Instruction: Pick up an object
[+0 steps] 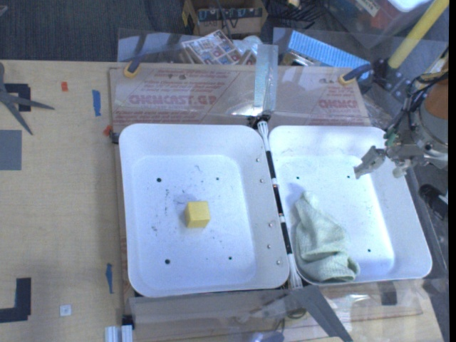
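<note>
The bench (50,191) front edge lies nearest the camera, pale wood with small blue tape marks, and carries two shallow white bins side by side. Left bin (135,148): one yellow block (197,214) rests flat near the centre of the floor, well apart from every wall, among faint dark scuffs. Right bin (406,212): a pale green cloth (324,244) lies crumpled in the near-left part, touching the left wall beside the divider and reaching toward the near rim. Behind both bins stands a clear sheet with red lettering.

At the right bin's far-right corner the gripper (381,159) hangs above the floor, near the rim, well apart from both cloth and block. The fingers (369,162) look spread a little, with nothing between them and nothing touched; the view is coarse here, so the exact gap is uncertain.

Likely faults from this position: either object calls for a long reach, the block across the divider. The cloth is soft and lies against the wall, so a descent there may strike the wall or pinch only a loose fold that slips out on lifting. The block is small and smooth; fingers closing off-centre may push it aside or knock it clear rather than grip it.
</note>
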